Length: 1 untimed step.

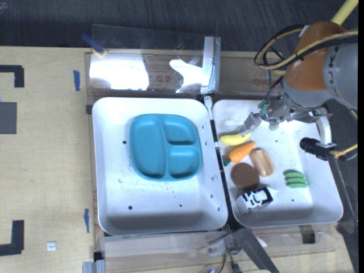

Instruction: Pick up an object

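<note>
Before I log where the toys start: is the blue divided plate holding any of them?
No. The blue divided plate lies flat in the left bin, its three compartments bare. The toy food sits in the right bin.

Both bins [108,169] look like smooth white plastic with a soft sheen, the left flecked with dark specks. The blue tray [166,147] is matt plastic. The bench [45,152] is pale raw wood. At 12 o'clock, a clear sheet [148,67] glares glossy.

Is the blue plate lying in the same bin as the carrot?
No, the blue plate lies in the left bin, while the carrot lies in the right bin.
</note>
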Each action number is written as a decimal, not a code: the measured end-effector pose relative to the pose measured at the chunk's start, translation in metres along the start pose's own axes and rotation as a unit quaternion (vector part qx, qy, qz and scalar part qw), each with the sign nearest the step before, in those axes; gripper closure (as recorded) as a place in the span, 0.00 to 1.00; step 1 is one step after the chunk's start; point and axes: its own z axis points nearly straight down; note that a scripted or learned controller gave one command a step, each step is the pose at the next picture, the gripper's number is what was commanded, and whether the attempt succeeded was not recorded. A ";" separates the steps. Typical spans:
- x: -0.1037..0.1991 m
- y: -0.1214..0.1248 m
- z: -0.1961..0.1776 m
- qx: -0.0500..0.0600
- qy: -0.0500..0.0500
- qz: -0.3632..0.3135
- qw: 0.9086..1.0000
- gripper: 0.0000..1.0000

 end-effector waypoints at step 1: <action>0.009 -0.032 0.061 -0.004 -0.002 0.013 1.000 0.00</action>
